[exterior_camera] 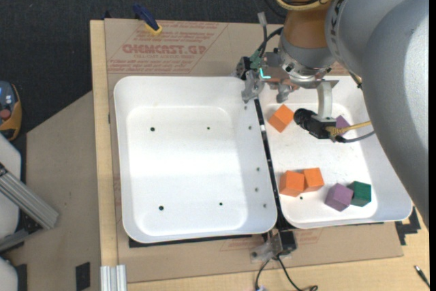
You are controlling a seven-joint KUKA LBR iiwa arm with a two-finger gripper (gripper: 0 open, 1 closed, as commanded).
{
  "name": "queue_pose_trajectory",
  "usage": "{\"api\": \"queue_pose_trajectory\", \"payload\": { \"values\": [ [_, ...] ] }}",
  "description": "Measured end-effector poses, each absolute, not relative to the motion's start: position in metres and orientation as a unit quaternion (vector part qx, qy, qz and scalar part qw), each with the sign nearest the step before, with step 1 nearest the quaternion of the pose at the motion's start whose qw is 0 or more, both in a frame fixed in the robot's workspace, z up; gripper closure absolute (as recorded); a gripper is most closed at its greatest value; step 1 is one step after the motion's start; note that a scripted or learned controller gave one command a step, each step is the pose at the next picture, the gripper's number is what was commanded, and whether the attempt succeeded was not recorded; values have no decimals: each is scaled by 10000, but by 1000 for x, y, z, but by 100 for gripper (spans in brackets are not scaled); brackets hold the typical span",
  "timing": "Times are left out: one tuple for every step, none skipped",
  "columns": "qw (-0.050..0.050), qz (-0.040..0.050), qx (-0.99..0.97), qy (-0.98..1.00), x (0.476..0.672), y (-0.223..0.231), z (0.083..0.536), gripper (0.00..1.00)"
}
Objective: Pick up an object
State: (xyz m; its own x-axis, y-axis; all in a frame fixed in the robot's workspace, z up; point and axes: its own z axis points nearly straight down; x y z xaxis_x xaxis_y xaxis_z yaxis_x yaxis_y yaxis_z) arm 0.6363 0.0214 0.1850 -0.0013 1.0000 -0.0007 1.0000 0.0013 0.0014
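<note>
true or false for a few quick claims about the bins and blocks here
1. All the blocks lie in the right bin. True.
2. A green block touches a purple block. True.
3. Two orange blocks sit side by side near the front: one orange block and its neighbour. True.
4. The hand is over the left bin. False: it is at the right bin's back.
5. A third orange block lies at the front edge. False: it lies near the back, just below the hand.

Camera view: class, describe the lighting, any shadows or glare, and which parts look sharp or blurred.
Camera view: lighting is even and soft; the left bin reads bright white without harsh glare; the orange cube beneath the gripper casts only a faint shadow; the blocks look sharp, while the grey arm, nearest the lens, looks soft.
</note>
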Motion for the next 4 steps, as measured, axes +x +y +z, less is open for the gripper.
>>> {"api": "queue_pose_trajectory", "payload": {
  "values": [
    [-18,-21,7086,7056,587,-13,185,0],
    [1,108,7033,7108,592,-47,150,0],
    [-48,123,7015,7126,598,-50,145,0],
    [-80,131,7012,7128,602,-51,142,0]
  ]
}}
